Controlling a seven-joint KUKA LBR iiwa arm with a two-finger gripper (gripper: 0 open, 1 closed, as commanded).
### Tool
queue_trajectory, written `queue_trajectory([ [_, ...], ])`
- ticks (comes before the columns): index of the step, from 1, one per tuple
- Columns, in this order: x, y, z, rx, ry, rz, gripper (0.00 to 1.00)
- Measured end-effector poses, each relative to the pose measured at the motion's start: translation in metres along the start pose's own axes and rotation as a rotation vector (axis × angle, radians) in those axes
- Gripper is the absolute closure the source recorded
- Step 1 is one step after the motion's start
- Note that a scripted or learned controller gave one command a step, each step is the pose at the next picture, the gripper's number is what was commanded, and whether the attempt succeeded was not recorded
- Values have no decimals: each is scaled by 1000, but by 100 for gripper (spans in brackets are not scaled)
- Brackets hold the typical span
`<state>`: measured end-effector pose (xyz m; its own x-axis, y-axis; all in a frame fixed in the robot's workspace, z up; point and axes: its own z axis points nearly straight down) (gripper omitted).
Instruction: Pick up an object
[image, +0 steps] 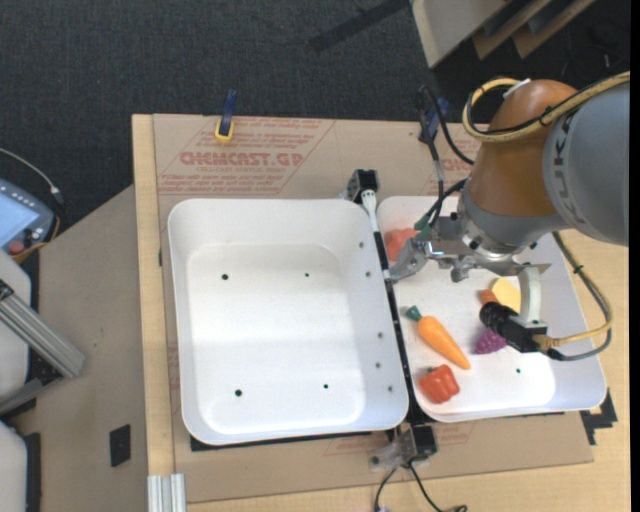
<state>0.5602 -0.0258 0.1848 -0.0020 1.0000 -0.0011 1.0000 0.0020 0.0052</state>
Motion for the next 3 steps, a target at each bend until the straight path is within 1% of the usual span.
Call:
queue_trajectory([
  [1, 20, 65, -104, -12, 0, -3, 0],
  [2, 61, 64, -334, -18, 2, -3, 0],
  [3, 153, 110, -294, 0, 3, -6, 0],
])
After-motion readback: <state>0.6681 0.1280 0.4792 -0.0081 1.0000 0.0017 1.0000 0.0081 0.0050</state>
